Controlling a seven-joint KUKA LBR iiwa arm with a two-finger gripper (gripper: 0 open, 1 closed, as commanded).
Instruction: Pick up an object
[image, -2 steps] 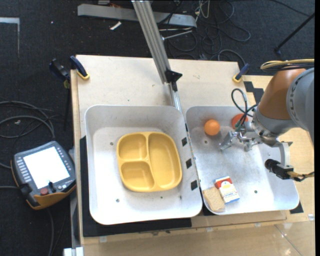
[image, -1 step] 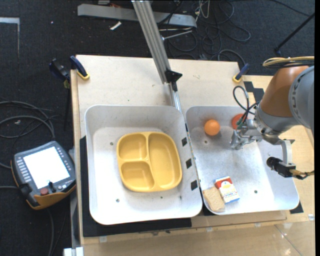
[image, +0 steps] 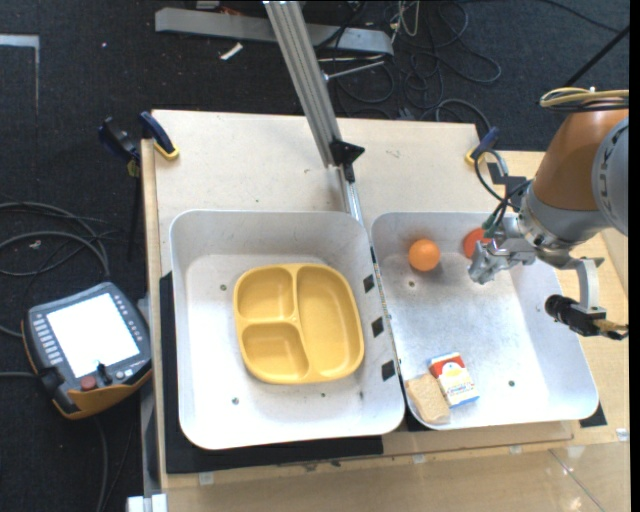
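Observation:
In the right bin (image: 520, 345) an orange ball (image: 424, 255) rests near the far left corner. A red object (image: 472, 241) lies just right of it, partly hidden behind my gripper (image: 484, 268), which hangs low over the bin's far side beside that red object. At the bin's near left corner lie a small box with a red and white top (image: 453, 378) and a tan, bread-like piece (image: 428, 398). Nothing shows between the gripper's tips.
The left bin (image: 200, 330) holds a yellow divided plate (image: 298, 322). A slanted metal pole (image: 310, 85) rises behind the bins. A teach pendant (image: 88, 345) lies on the floor to the left. Clamps grip the bench's far corners.

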